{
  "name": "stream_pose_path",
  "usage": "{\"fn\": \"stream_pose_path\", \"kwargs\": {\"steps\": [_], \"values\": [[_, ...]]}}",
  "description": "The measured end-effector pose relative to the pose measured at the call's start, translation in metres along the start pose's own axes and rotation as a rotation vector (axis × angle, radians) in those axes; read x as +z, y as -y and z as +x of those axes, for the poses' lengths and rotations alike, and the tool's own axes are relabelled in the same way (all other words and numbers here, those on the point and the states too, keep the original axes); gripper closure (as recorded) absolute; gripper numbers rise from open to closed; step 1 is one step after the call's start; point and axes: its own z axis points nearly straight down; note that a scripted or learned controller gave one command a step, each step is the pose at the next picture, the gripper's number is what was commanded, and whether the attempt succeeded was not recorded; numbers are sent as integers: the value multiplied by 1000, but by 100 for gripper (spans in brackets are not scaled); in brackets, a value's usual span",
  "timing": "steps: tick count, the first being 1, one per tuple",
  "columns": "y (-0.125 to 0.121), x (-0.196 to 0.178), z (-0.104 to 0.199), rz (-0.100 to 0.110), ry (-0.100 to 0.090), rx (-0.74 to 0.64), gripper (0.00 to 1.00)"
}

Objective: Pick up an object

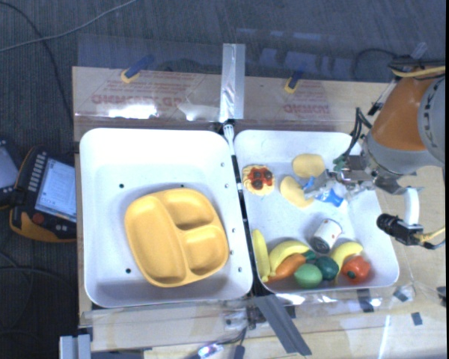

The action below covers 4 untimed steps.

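Toy fruit (308, 264) crowds the right bin's (374, 200) near edge. From the right, the grey arm (404, 126) bends down, its tool (337, 178) low by a blue-white item (331, 196); its grip cannot be told.

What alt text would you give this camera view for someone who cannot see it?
A robot arm reaches from the right over a white bin of toy food. The neighbouring left bin holds a yellow divided tray.

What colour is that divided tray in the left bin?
Yellow. The tray shows plainly in the camera view, lying in the white left bin.
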Motion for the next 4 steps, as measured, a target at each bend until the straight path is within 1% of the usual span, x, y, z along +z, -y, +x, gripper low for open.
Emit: {"fn": "stream_pose_path", "kwargs": {"steps": [1, 2, 3, 4], "values": [[-26, 50, -21, -5, -2, 119, 0], [-54, 54, -24, -10, -15, 169, 0], [-53, 46, -28, -14, -1, 169, 100], [-49, -85, 37, -3, 3, 240, 100]]}}
